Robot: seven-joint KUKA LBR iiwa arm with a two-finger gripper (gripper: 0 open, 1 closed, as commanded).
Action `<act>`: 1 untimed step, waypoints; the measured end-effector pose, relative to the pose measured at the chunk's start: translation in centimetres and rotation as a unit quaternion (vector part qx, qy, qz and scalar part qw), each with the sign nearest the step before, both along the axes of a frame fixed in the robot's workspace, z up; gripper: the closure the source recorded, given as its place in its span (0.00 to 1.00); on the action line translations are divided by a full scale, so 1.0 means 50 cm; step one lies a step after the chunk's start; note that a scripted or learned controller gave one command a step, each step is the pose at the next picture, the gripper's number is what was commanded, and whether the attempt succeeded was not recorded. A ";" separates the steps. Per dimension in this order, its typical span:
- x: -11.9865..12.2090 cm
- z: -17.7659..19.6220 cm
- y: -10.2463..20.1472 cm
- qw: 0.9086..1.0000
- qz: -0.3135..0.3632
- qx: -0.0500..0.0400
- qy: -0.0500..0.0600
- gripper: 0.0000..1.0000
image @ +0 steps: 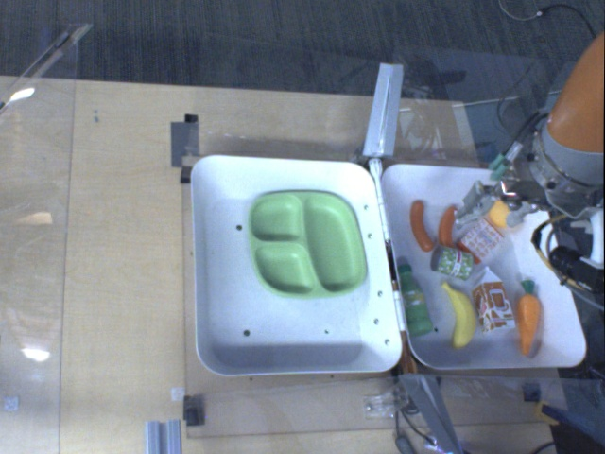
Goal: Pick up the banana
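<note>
1. Approach step: metal 2-finger tool (477, 200) hovers at upper right bin (567, 353), above a small packet (480, 239); finger state impossible to tell.
2. Curved yellow banana (461, 316) lies low in that bin, ungrasped.
3. Next, probably: shift toward banana, descend.

A single fixed camera looks down at a slant from above the pale wooden surface (95, 253), far enough back to take in both shallow white bins, the left bin (217, 329) and the right bin (558, 348), with dark floor beyond the far edge.
</note>
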State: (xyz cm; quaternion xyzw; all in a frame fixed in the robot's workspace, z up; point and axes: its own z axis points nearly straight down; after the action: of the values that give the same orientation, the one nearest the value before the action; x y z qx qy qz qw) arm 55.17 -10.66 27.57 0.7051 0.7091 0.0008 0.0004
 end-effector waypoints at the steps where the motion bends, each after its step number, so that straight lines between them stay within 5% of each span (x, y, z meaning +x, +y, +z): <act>1: -0.029 -0.342 -0.049 0.999 -0.053 0.001 0.001 0.00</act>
State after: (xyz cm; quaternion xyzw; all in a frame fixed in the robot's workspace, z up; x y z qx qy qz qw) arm 53.72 -13.11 10.46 0.7416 0.6708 0.0004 -0.0007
